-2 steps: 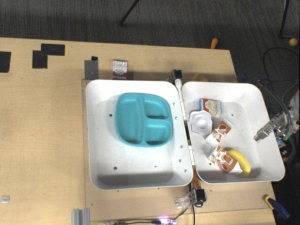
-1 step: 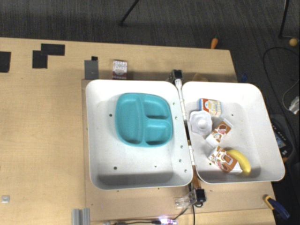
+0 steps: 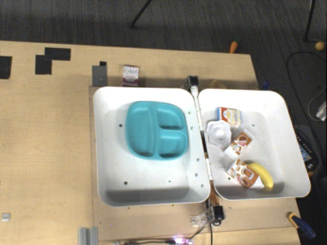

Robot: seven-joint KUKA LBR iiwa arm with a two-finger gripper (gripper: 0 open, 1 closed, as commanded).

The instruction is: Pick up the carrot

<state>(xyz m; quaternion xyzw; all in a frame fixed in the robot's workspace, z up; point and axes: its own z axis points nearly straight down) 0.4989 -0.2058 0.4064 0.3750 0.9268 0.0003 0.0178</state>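
The right bin (image 3: 286, 137) holds a small carton with an orange and white label (image 3: 229, 116), a white cup-like object (image 3: 219, 133), two brown and white patterned packets (image 3: 240, 142) (image 3: 242, 173) and a yellow banana (image 3: 260, 174). These lie bunched toward the bin's left and front. A small orange object (image 3: 233, 47) sits at the bench's far edge, beyond the bins; what it is I cannot tell.
The left bin (image 3: 110, 177) holds a teal divided plate (image 3: 156, 130). A small printed box (image 3: 131, 75) and a grey block (image 3: 99, 74) stand behind the left bin. A black clamp (image 3: 192, 81) sits between the bins at the back.
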